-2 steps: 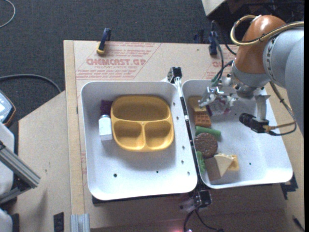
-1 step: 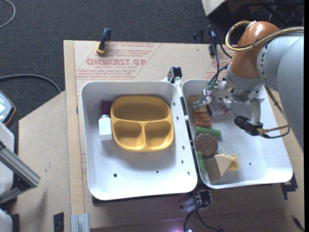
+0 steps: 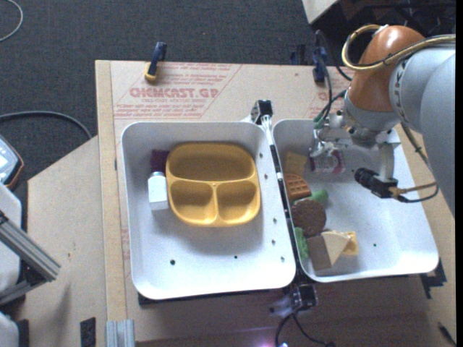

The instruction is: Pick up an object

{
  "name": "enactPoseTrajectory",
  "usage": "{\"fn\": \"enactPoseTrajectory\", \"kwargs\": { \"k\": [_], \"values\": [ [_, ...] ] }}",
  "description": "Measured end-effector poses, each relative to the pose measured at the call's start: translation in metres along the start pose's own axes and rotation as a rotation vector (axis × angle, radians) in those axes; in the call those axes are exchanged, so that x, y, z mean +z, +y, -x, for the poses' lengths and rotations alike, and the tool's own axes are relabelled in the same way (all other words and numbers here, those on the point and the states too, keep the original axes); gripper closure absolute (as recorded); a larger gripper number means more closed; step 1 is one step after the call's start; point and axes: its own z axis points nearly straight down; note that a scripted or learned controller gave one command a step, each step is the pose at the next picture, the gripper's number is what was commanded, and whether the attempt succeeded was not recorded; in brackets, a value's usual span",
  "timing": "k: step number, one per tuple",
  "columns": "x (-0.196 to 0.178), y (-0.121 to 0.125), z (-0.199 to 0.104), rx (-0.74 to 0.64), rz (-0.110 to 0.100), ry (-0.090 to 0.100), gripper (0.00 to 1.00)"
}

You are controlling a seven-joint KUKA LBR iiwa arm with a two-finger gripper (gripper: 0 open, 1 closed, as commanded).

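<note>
My gripper (image 3: 327, 159) hangs over the back part of the right bin (image 3: 391, 223), under the orange band of the arm. It sits just right of a tan slice (image 3: 294, 164) at the bin's left wall. Below that lie a waffle-like brown piece (image 3: 297, 189), a green piece (image 3: 318, 194), a round brown cookie (image 3: 309, 216), and a tan and yellow wedge (image 3: 334, 247) beside a green bit (image 3: 301, 243). Something pinkish-white shows at the fingertips, too blurred to name.
The left bin (image 3: 210, 270) holds a yellow divided plate (image 3: 213, 183), a small white bottle (image 3: 158, 191) and a dark purple item (image 3: 160, 157) at its left. A black cable connector (image 3: 376, 182) juts from the wrist over the right bin. Clamps (image 3: 155, 61) sit on the board behind.
</note>
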Motion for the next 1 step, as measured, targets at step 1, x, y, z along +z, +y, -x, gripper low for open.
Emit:
{"fn": "enactPoseTrajectory", "kwargs": {
  "k": [1],
  "values": [
    [-0.0438, 0.0049, -0.0021, -0.001, -0.014, 0.002, 1.0]
  ]
}}
